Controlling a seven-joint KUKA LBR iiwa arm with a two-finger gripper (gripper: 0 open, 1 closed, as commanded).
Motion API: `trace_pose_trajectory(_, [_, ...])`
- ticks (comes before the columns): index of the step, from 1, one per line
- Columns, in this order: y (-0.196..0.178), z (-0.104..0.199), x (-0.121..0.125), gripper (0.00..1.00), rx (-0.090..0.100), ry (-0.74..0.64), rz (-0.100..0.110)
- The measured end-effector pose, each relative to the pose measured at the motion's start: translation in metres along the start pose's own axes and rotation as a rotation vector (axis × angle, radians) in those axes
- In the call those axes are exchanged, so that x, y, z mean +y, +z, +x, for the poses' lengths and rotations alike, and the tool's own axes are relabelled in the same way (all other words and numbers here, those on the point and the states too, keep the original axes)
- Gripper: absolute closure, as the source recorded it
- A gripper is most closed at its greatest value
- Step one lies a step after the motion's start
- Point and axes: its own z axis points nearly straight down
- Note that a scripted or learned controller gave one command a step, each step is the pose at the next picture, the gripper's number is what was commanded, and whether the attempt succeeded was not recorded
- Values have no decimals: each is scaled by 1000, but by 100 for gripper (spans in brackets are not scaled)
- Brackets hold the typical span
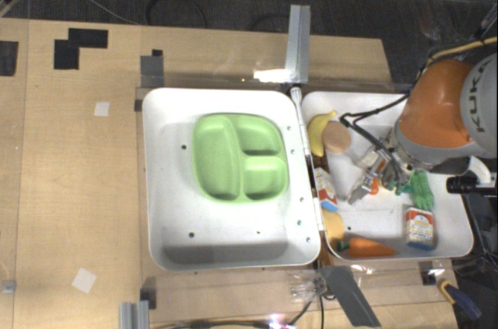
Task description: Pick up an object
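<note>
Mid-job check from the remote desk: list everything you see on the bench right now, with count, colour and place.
Bins: 2, white, side by side on the bench.
Divided tray: 1, light green, middle of the left bin.
Banana: 1, yellow, right bin, top left corner.
Carrot: 1, orange, right bin, front edge.
Small carton: 1, white and red, right bin, front right.
Green item: 1, right bin, beside the gripper; too blurred to name.
Arm: 1, grey with orange band, from the right.
Gripper: 1, over the right bin.

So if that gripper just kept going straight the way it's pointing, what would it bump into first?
The gripper points down and toward the bin divider. Just beyond its tip lies bare floor of the right bin, so it would probably meet that first, short of the small carton by the wall. Depth is hard to judge from above.
</note>
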Motion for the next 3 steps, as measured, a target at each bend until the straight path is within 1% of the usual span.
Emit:
trace_pose_trajectory(1, [-14,-4,3,100,-15,-8,-5])
trace_pose_trajectory(2, [-98,15,49,100,4,-285,0])
trace_pose_trajectory(3, [-129,-35,52,100,4,-178,1])
